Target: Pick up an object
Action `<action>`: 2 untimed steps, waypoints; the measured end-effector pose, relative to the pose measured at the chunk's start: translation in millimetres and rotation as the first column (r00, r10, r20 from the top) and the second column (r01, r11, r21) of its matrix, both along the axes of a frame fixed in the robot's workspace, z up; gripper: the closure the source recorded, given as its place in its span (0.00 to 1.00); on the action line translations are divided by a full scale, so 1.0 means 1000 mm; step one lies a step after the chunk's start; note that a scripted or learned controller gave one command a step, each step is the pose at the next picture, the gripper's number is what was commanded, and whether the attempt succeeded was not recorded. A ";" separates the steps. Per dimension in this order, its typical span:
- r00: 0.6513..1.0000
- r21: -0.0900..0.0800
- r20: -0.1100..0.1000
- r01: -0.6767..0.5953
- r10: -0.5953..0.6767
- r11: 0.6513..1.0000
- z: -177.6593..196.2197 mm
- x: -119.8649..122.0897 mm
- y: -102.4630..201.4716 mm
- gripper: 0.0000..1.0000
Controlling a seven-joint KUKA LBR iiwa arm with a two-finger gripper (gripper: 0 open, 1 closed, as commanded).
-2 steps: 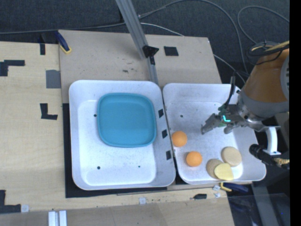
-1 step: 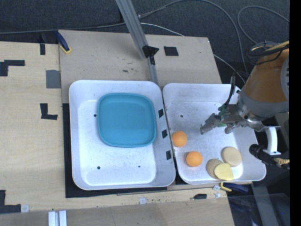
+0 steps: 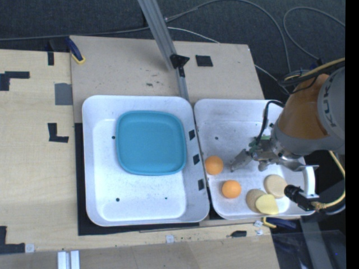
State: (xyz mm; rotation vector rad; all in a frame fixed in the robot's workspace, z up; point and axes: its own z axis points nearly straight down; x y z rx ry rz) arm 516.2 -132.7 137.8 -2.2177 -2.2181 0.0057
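My tool (image 3: 242, 160) sits mid-right of the frame; the ball (image 3: 213, 165) lies just left of it. Its opening I cannot tell.

A pale wooden bench (image 3: 33, 150) carries black tape marks. Behind the bench lies dark grey carpet (image 3: 56, 7), crossed by loose cables (image 3: 269, 15). A grey metal pole (image 3: 160, 29) slants over the bench's far edge.

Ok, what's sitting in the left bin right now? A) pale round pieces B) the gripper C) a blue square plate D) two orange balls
C: a blue square plate lies in the left bin; the orange balls are in the right bin.
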 end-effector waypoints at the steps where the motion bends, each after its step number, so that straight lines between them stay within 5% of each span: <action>1: 1.000 -0.001 0.007 0.000 0.000 1.000 -0.049 0.000 0.000 0.00; 2: 1.000 -0.002 0.009 0.001 0.000 1.000 -0.037 0.001 -0.001 1.00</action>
